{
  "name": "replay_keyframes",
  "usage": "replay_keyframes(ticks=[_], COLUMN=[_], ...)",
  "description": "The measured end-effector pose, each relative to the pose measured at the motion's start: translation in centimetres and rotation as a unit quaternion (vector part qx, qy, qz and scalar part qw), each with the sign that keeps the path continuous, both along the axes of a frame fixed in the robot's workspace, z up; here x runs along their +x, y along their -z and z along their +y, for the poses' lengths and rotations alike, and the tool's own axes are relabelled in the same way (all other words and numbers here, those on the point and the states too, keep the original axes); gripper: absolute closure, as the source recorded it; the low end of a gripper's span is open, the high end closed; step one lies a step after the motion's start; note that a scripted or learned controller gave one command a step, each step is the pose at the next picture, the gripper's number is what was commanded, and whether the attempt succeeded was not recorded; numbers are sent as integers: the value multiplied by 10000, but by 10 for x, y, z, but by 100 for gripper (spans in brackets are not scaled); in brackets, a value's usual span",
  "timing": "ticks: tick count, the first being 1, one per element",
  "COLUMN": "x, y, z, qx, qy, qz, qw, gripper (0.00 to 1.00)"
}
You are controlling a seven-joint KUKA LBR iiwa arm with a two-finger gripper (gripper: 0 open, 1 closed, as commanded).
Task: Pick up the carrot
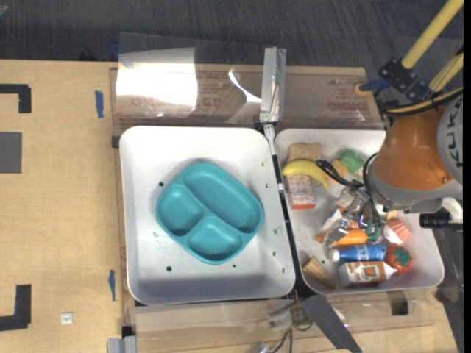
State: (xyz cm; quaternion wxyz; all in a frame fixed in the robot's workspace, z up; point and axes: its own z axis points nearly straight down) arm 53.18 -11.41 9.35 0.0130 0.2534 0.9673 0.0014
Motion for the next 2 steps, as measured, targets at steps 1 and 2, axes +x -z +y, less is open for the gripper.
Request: replay_keyframes(ticks=[1,2], x=[2,-26], y=[-12,-71], z=[0,17], qx=[-7,24], qy=[-5,660], qz=[-27,88], qw=[10000,9978], gripper=[100,100])
